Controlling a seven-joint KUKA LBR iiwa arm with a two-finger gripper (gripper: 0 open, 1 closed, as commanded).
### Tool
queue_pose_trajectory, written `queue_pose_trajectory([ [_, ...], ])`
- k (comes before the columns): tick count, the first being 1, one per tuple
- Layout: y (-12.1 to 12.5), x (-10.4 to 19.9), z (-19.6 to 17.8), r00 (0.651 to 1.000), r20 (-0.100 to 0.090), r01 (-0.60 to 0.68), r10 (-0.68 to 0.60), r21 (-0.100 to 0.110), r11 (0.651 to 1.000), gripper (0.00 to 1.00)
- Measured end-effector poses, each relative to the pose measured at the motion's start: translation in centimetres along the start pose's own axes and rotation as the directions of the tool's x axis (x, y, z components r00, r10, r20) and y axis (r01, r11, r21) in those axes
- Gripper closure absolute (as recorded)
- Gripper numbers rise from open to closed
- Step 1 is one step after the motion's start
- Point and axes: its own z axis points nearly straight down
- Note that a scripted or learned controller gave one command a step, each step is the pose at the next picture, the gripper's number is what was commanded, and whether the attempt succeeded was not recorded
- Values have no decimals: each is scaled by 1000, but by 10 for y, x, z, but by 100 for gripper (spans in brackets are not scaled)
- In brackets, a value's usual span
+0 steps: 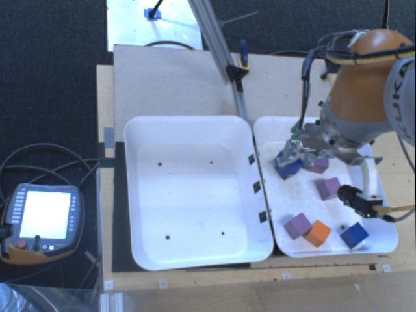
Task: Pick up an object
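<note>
Gripper sits low in the right bin, at a blue block toward 10 o'clock; cannot tell the jaw state. Purple blocks and lie near centre. A purple block, orange block and blue cube sit around 6 o'clock.

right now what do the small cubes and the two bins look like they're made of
Cubes, such as the orange cube and blue cube: probably painted wood or foam, given flat matte faces without glare. Left bin and right bin: likely moulded plastic, smooth white with rounded rims.
</note>
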Motion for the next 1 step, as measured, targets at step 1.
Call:
queue_pose_trajectory([
  [1,2,62,11,1000,0,1,-1,2,1000,100],
])
